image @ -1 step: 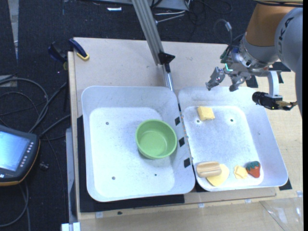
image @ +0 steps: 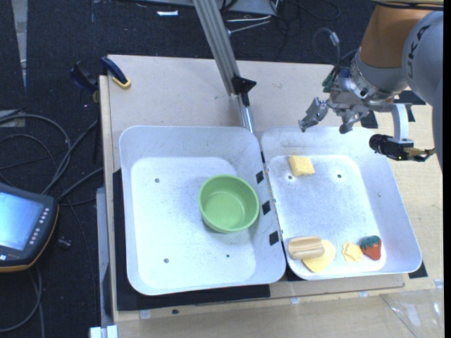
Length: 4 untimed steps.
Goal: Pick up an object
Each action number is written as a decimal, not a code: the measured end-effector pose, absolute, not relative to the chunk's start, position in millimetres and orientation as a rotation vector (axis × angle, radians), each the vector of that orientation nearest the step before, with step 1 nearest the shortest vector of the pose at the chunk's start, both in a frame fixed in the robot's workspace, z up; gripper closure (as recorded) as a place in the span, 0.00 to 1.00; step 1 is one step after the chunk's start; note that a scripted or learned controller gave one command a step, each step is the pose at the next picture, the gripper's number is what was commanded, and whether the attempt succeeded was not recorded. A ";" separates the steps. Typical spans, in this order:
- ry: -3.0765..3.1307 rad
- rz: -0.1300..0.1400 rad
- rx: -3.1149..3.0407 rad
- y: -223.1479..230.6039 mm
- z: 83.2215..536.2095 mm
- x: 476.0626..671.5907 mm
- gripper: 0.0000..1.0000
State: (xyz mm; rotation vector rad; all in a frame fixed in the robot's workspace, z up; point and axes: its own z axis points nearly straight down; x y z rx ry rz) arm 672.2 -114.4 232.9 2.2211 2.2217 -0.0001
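My gripper (image: 328,120) hangs above the far edge of the right bin (image: 394,210), its two fingers spread open with nothing between them. Below and to its left, a yellow block (image: 301,165) lies near that bin's far left corner. Along the near edge of the same bin lie a tan bread roll (image: 305,246), a yellow wedge (image: 320,260) partly under it, a small yellow piece (image: 351,252) and a red strawberry (image: 371,248). A green bowl (image: 227,203) stands upright in the left bin (image: 148,210).
A slanted metal pole (image: 218,37) runs from the top down to the gap between the bins. A blue and yellow clamp (image: 113,72) sits at the bench's far left corner. A tablet (image: 21,224) lies off the bench at left.
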 end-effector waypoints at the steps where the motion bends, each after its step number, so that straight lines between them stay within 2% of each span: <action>1: 2.225 -0.005 2.224 -110.1 171.7 666.2 0.00; 3: 2.224 -0.003 2.222 -105.1 93.4 667.0 0.00; 4: 2.220 0.005 2.218 -104.8 108.0 669.4 1.00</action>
